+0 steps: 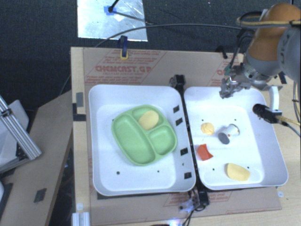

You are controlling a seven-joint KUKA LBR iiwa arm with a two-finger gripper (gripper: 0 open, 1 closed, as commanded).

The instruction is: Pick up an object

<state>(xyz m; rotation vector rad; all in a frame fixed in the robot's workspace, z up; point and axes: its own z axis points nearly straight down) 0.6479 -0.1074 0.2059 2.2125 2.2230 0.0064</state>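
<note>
Fingers (227,91) over right bin's (273,140) far rim, state not discernible; nothing visibly held; yellow ball (207,128) below.

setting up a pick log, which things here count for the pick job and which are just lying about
For the job:
tool
small yellow ball
grey and white piece
red piece
yellow wedge
right bin

Lying about:
left bin
green divided tray
yellow lump
foil sheet

yellow wedge (237,172), red piece (203,152), right bin
</note>
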